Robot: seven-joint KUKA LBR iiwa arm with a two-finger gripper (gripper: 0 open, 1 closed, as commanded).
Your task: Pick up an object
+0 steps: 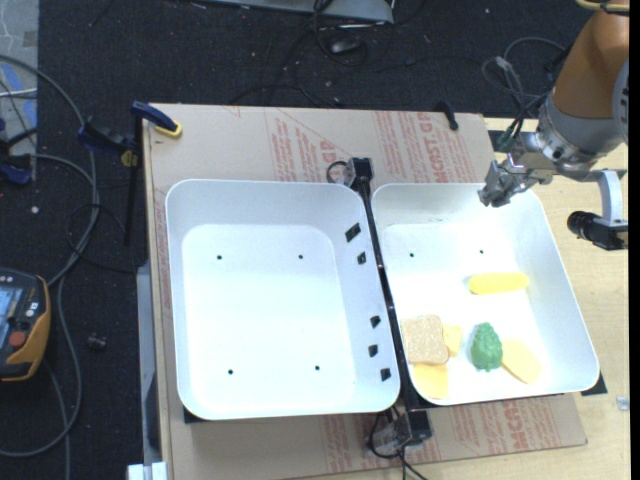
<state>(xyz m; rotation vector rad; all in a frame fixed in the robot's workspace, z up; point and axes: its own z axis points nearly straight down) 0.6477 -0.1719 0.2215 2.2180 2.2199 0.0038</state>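
Above right bin [560, 253] far rim: end effector [497, 192], grip state unclear; toast [425, 339], green piece [486, 347] well apart.

Even, fairly bright overhead light fills the scene. Both white bins [270, 298] glare close to washed-out, their inner walls faintly shaded. The dark floor [80, 48] far left of the tool [497, 194] stays dim and grainy. Focus is soft overall; the tool looks slightly blurred. Shadows are weak.
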